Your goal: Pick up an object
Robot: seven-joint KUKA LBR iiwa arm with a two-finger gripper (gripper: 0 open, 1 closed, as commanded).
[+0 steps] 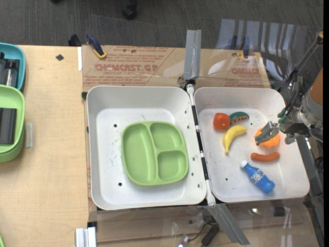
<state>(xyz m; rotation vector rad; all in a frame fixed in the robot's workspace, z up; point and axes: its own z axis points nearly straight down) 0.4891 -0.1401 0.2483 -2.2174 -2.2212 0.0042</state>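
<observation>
Orange (271, 141): right bin (247, 94), between banana (233, 137) and sausage (264, 157); likely a light, stiff, smooth toy that could slip.
Hold: across its round middle, from above.
Gripper (267, 133): low over the orange's top, seemingly touching it.
Fingers: spread a little apart, nothing clearly between them; overlap blurs contact.
</observation>
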